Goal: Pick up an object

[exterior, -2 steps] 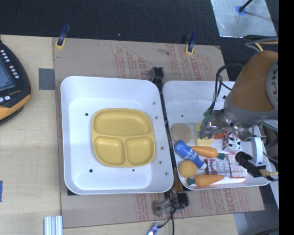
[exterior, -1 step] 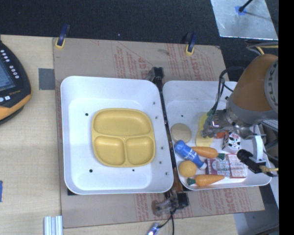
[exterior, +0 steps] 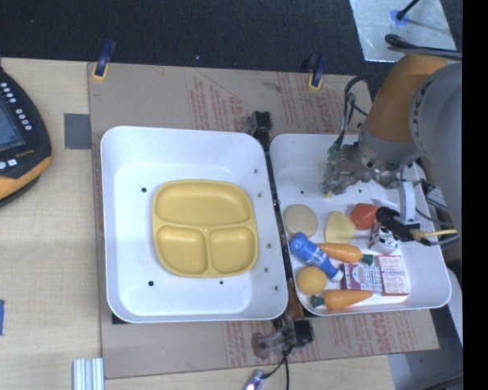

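My gripper (exterior: 340, 177) hangs over the back part of the right bin (exterior: 297, 153), above bare white floor. It is just behind the toy food. Nearest to it are a pale yellow cheese wedge (exterior: 338, 227), a red tomato (exterior: 363, 214) and a round beige bun (exterior: 300, 218). Farther forward lie a blue bottle (exterior: 310, 251), an orange carrot (exterior: 342, 253), a yellow lemon (exterior: 311, 280), a second carrot (exterior: 347, 299) and a red-and-white carton (exterior: 377, 276). I see nothing held in the gripper.
The left bin (exterior: 122, 218) holds a yellow three-compartment plate (exterior: 205, 226). A small black-and-white item (exterior: 385, 236) lies by the tomato. A teach pendant (exterior: 8, 140) rests on the bench at far left. The arm (exterior: 407, 104) looms over the right bin's back right corner.
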Robot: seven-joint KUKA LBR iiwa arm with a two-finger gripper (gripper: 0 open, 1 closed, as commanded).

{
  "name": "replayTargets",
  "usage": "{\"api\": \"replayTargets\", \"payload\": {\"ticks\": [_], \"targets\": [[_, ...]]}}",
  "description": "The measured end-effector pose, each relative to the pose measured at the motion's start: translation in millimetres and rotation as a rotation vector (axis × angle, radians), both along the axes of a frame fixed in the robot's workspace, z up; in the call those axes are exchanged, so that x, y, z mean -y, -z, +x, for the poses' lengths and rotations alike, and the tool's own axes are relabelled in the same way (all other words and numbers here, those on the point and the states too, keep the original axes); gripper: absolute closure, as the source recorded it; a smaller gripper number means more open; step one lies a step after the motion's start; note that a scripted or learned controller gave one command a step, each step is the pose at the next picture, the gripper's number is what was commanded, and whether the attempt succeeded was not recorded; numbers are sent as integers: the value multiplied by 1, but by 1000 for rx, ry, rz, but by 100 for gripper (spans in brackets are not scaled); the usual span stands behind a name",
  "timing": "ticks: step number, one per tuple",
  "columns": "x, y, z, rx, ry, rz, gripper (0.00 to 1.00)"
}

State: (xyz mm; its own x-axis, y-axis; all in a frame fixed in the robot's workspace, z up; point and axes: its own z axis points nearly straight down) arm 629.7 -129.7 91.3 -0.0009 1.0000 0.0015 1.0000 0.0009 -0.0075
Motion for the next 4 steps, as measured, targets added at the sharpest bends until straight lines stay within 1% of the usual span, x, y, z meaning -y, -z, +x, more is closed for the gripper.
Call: {"api": "replayTargets", "payload": {"ticks": [1,2,3,4], "targets": [[64,-71,27,7,-1,-2,0],[83,-57,-95,2,-3,-2,0],[75,-15,-58,5,-5,-3,0],[82,-21,27,8,-2,-2,0]]}}
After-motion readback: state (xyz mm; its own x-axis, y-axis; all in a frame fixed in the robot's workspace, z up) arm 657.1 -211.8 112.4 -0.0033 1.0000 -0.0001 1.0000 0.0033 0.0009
